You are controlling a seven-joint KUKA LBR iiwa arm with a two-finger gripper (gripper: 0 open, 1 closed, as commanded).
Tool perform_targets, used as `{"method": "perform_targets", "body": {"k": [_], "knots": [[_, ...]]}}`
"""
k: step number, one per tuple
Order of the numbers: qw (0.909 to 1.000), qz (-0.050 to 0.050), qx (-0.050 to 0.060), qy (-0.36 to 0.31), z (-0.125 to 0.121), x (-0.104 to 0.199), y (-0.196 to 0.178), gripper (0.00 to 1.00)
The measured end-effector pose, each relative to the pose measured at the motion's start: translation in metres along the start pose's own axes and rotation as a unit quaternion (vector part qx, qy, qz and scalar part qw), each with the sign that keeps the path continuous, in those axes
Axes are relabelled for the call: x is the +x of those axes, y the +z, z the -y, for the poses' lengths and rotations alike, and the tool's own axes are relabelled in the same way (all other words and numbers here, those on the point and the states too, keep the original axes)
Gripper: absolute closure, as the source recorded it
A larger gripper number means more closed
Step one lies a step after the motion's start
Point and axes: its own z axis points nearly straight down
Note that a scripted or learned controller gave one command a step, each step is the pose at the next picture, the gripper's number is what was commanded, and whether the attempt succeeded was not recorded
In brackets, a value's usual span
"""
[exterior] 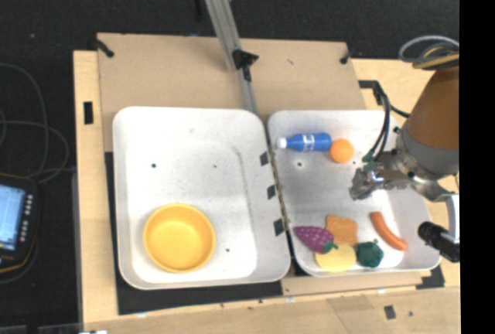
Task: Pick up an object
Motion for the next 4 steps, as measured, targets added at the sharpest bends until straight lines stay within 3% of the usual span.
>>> {"method": "perform_targets", "body": {"k": [1, 3, 4], "knots": [[1.0000, 0.000, 0.001, 0.000, -0.005, 0.000, -0.044, 1.00], [1.0000, -0.001, 0.003, -0.001, -0.048, 0.086, -0.017, 1.00], [1.0000, -0.002, 0.003, -0.001, -0.073, 0.136, -0.025, 1.00]]}}
